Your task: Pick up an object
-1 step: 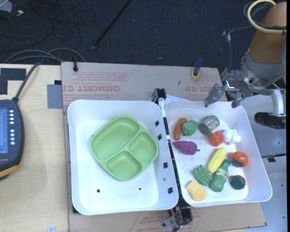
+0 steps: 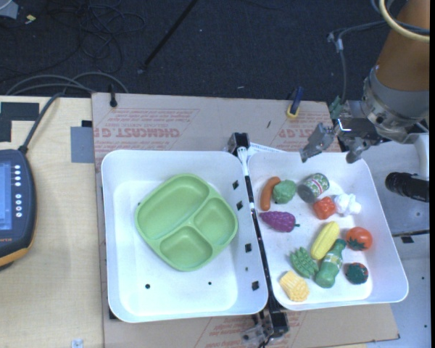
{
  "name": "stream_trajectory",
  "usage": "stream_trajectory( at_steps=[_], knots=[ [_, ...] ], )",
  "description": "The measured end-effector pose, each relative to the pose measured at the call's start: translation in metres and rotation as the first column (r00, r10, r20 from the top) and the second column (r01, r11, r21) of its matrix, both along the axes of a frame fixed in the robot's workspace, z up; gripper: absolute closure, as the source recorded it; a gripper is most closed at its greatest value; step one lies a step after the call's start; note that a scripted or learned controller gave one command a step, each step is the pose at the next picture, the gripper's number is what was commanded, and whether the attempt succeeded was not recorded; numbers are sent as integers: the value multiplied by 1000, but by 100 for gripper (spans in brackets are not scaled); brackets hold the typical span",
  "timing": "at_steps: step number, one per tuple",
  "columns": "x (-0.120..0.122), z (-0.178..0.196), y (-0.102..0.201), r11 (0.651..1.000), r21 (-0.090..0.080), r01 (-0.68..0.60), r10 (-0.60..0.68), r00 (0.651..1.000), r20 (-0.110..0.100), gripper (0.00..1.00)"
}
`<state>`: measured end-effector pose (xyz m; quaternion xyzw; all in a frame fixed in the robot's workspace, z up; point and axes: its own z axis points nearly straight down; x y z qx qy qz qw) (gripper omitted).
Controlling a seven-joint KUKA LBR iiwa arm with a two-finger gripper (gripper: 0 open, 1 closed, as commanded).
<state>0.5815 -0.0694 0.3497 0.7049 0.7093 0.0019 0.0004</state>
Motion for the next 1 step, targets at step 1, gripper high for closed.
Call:
stream_trajectory(
  at_steps=[1],
  knots=[
    [2,4,-3,1000,-2,3,-3,1000,-7,100]
  ],
)
